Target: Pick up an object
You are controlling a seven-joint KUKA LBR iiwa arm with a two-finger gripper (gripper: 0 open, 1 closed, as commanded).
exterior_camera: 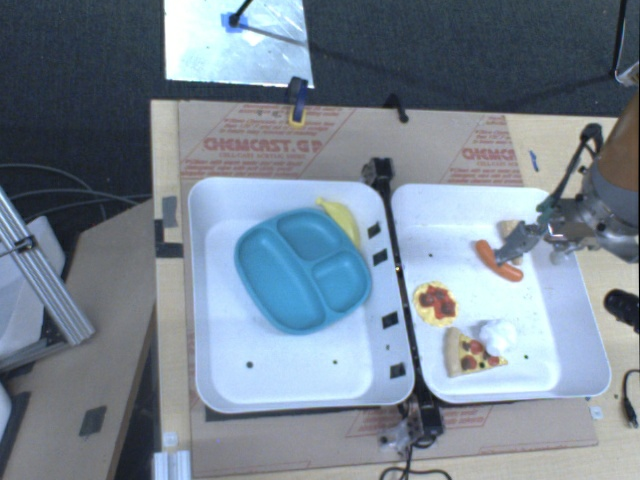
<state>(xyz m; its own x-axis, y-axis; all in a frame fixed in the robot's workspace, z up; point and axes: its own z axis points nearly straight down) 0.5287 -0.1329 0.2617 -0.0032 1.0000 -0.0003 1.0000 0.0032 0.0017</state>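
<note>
Camera view has my gripper (519,240) low in the right bin (575,368), fingers slightly parted, gripping nothing I can see. Just beside the tips, toward the divider, lies the sausage (498,261), long axis slanting down-right.

The grey arm (612,196) reaches in from the right, wrist low.

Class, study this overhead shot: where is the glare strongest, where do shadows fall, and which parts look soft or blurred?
Camera view: strongest glare on the shiny sheet above the bench; the white bins are bright and evenly lit, with faint shadow beside the blue tray; the whole picture is slightly soft, and the gripper near the sausage looks blurred.
</note>
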